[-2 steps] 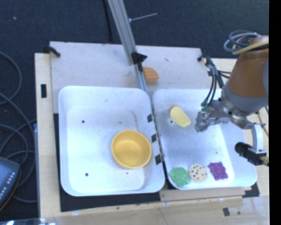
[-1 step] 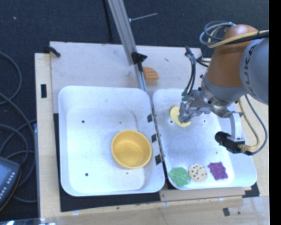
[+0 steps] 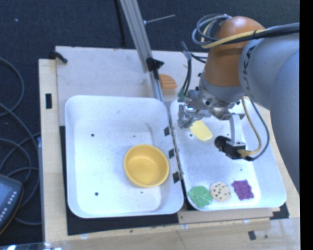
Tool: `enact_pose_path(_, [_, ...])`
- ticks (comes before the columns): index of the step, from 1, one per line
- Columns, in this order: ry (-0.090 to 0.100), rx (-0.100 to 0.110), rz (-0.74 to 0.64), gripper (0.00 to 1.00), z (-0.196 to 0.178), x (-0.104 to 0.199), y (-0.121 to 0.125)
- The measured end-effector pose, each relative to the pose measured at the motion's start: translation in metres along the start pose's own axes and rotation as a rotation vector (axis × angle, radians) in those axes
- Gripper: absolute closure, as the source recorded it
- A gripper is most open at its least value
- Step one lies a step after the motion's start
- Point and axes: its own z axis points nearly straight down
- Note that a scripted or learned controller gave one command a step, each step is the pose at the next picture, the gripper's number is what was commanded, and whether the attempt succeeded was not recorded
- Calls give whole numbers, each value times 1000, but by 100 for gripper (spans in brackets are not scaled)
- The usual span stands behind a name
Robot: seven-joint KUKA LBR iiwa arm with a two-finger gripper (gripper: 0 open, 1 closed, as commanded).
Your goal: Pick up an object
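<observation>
1. Gripper (image 3: 187, 114) down over far end of right white bin (image 3: 261, 189), just beside pale yellow flat piece (image 3: 201, 130).
2. Can't tell if fingers open or shut.
3. Yellow round bowl (image 3: 146, 165) sitting in left white bin (image 3: 88, 150).

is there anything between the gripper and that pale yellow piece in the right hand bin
Nothing visible stands between them. The gripper hangs low in the right bin, and the pale yellow piece lies just beside it on the bin floor. The green, cookie-like and purple pieces sit apart, along the bin's near edge.
</observation>
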Motion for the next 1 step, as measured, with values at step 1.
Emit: enact_pose_path(1, [-1,0,1,100,5,52,13])
